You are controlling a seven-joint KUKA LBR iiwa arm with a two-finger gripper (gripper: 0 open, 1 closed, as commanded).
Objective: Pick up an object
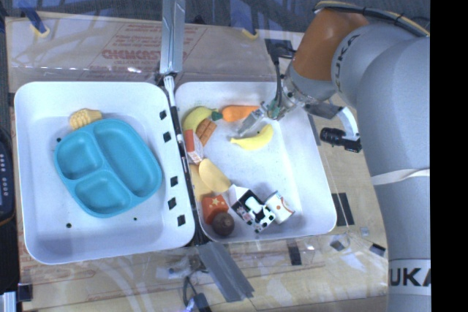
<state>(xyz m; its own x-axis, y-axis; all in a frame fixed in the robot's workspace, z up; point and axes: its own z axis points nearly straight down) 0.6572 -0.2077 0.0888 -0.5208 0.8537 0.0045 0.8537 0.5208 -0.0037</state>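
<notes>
My gripper [247, 126] is low in the right bin [311, 179], near its back. It sits just above a yellow banana [257, 139] and beside an orange carrot [238, 113]. Its fingers [238, 131] look spread, so it is open, with one tip by the banana's left end and nothing visibly between them. The grey arm with its orange band [322, 47] comes in from the right.
The right bin also holds a yellow-green fruit [196, 117], a small orange-brown piece [206, 131], a pale yellow slice [212, 175], a red toy [213, 204], a dark ball [223, 225] and a black-and-white carton [257, 210]. The left bin [36, 230] holds a blue divided plate [108, 166] and a corn piece [85, 117].
</notes>
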